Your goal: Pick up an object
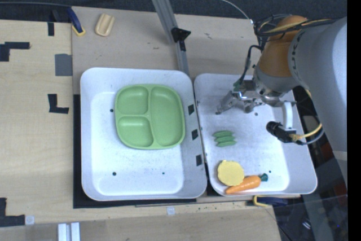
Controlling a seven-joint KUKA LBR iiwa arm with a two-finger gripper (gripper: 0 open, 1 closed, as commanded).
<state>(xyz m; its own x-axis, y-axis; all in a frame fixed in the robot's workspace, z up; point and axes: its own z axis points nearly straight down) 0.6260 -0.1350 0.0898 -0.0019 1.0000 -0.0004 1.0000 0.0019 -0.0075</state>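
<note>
Reaching in from the right, the grey arm with its orange band poses the claw low over the upper part of the right bin. Its two thin fingers point left toward the divide between the bins, slightly spread, with nothing between them. Below the claw, well apart from it, lies a green pea pod on the bin floor. Nearer the front wall sit a yellow disc-shaped piece and an orange carrot, touching each other. The left bin holds a green divided plate, lying flat. Both bins rest side by side on the wooden surface.
</note>
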